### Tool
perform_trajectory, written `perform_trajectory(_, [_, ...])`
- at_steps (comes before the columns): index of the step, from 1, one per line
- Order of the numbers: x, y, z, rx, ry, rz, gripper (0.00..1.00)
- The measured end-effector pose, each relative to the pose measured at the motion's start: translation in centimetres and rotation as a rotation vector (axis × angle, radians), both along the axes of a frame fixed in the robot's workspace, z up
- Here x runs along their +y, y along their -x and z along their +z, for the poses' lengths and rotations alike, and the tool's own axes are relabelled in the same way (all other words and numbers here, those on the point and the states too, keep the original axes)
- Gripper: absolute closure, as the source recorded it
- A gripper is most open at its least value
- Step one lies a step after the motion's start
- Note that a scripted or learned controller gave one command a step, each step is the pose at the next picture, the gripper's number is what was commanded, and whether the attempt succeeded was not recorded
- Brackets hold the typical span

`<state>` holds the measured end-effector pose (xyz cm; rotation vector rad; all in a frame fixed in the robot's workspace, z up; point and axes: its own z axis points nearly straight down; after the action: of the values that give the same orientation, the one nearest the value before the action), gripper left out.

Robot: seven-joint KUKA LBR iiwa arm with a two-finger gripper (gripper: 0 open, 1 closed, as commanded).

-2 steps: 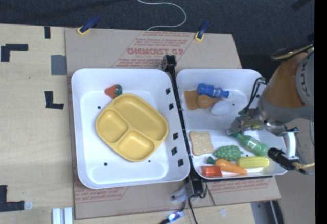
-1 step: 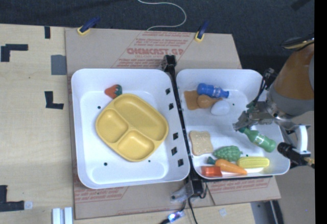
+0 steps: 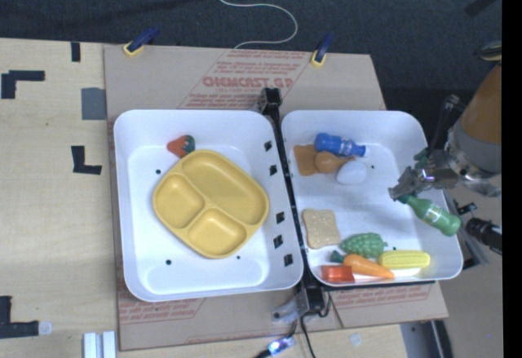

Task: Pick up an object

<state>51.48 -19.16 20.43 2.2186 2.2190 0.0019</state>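
Camera view, going L to R: bench [image 3: 49, 185] is light wood w/ some dark tape marks, and a cardboard sheet [image 3: 245, 79] sits under both bins, held by two yellow-and-blue clamps at its far edge. Left bin [image 3: 130, 209] has a yellow divided plate [image 3: 210, 201] lying flat, three compartments, slightly turned, plus a small red and green toy veg [image 3: 182, 144] just beside its far-left rim, maybe touching. Right bin [image 3: 408, 130] is way busier: at the far side a blue bottle [image 3: 339, 144] on its side, a brown piece [image 3: 314, 161] right under it, and a white egg-ish thing [image 3: 352, 174] just beside those. Near side has a slice of toast [image 3: 320, 226], then a green broccoli-looking lump [image 3: 364, 245], an orange carrot [image 3: 369, 267] w/ a red bit at its left end, and a corn cob [image 3: 405, 260], all bunched close along the near wall. Then me: my gripper [image 3: 410, 183] is over the right-hand part of the right bin, arm coming in from the right. Green bottle [image 3: 434, 216] lies tilted just below my fingertips, near the bin's right wall. Fingers look close together, but tbh I can't tell if they're open or closed, or if they're actually on the bottle, too small and dark.
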Motion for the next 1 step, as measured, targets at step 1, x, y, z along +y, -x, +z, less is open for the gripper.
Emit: perform_trajectory(1, [0.04,-0.06,2.11,0.002,-0.001,0.001,1.00])
